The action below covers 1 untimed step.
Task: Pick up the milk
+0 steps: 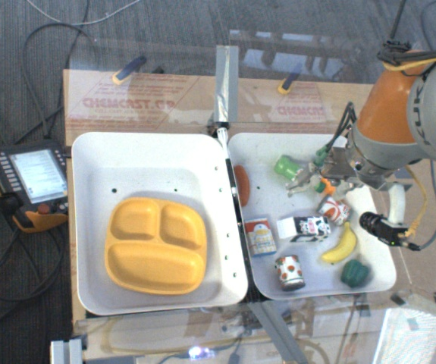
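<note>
In the right bin, the milk lies on its side near the middle of the floor. It is a small white carton with black cow spots. All places here are told from the milk. Just to its right, touching or almost touching, is a small red and white pack. Below that and to the right of the milk lies a yellow banana, and further down in the corner sits a dark green pepper. To the left of the milk is a little red box. Below the milk stands a small can with red spots. Up and to the left of the milk is a light green thing, and far to the left, by the bin wall, lies a thin red sausage. The pincer hangs above the milk, a bit to the right, with the grey and orange arm behind it. I cannot tell how its tips are set. Nothing is seen held in it. Far to the left of the milk, in the left bin, sits a yellow tray with three parts.
</note>
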### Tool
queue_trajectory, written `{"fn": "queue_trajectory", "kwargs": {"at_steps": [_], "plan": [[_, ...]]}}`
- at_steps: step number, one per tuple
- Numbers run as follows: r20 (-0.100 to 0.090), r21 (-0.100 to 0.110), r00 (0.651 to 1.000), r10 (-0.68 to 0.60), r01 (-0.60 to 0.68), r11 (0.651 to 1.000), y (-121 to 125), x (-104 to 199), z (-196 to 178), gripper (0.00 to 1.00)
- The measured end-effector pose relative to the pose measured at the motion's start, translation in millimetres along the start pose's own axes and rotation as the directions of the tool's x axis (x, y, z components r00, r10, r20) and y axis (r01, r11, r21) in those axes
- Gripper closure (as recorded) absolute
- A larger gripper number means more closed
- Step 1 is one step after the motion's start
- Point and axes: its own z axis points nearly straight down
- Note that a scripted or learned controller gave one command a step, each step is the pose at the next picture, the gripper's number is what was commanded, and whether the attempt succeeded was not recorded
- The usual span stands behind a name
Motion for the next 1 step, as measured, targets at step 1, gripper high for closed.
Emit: {"fn": "queue_trajectory", "kwargs": {"at_steps": [1], "plan": [[0.001, 0.000, 0.991, -0.137, 0.137, 0.991, 25.7, 14.2, 32.1, 1.00]]}}
